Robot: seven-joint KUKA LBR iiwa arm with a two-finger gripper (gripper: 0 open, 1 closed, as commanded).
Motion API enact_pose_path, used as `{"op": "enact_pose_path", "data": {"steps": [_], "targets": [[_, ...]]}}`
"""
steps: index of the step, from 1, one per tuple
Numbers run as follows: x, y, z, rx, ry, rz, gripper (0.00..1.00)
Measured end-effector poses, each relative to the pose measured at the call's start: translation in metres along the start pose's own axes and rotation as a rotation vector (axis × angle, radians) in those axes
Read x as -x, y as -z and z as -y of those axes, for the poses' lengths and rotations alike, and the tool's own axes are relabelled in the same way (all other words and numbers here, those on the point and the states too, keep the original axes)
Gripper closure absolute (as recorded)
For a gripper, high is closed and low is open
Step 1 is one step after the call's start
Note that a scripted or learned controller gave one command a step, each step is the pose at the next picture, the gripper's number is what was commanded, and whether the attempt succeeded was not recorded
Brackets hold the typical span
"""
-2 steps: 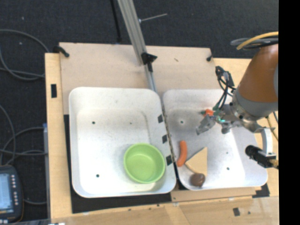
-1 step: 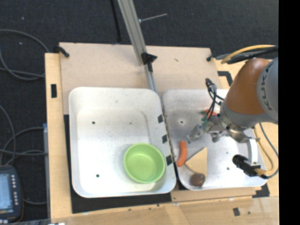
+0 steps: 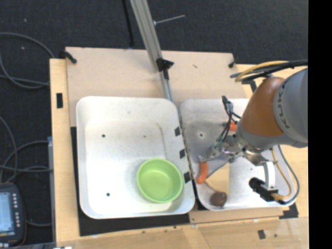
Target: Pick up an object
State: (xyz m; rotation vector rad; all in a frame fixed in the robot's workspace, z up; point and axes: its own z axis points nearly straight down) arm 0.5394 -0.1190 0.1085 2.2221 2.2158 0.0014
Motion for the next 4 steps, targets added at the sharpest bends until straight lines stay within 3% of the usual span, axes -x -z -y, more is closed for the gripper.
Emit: {"op": "enact_pose_path", "data": {"steps": [1, 3, 4], "targets": [[0.0, 0.014, -0.003, 0.009, -0.003, -0.002, 1.0], [-0.001, 0.132, -0.011, 0.006, 0.007, 0.0, 1.0], [0.0, 0.144, -0.012, 0.0, 0.009, -0.002, 1.0]]}}
